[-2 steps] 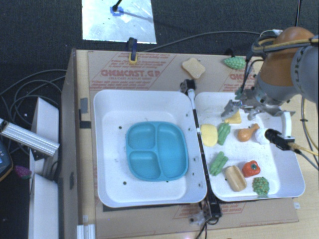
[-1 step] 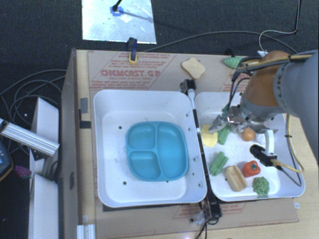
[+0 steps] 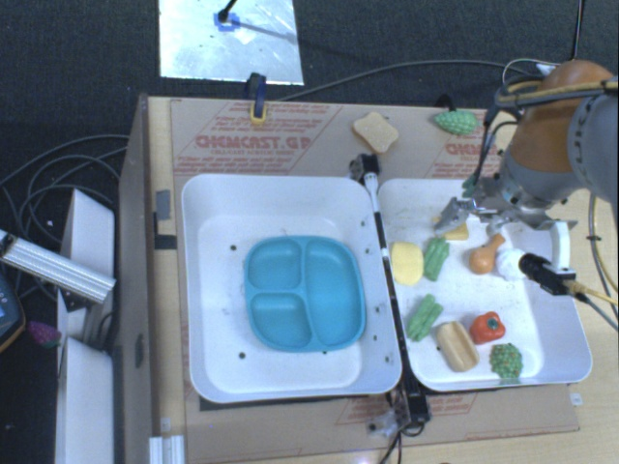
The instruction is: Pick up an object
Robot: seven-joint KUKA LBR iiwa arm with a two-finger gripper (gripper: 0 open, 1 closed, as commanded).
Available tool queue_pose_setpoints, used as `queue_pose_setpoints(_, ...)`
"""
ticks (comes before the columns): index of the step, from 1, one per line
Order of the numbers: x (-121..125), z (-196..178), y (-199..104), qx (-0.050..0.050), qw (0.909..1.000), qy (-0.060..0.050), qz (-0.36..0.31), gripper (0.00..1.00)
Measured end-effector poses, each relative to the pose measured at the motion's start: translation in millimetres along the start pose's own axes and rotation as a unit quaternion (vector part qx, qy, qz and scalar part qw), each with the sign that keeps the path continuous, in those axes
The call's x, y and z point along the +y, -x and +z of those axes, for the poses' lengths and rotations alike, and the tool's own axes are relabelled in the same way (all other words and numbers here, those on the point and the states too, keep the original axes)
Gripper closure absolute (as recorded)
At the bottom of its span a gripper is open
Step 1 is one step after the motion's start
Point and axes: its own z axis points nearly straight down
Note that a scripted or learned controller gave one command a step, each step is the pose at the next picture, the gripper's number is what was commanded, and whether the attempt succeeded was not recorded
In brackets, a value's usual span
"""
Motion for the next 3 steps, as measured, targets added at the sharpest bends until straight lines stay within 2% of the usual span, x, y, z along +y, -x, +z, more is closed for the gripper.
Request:
queue_pose_setpoints(1,-18.1,52.0,-29.4,0.001,1.0000,-0.003,-0.001,0.00)
queue_pose_setpoints(2,-15.9,39.1,-28.3,0.001,1.0000,0.000,-0.002,1.00)
queue_pose_setpoints(3,-62.9,-51.6,-16.4,0.000,1.0000,0.000,0.000,1.00)
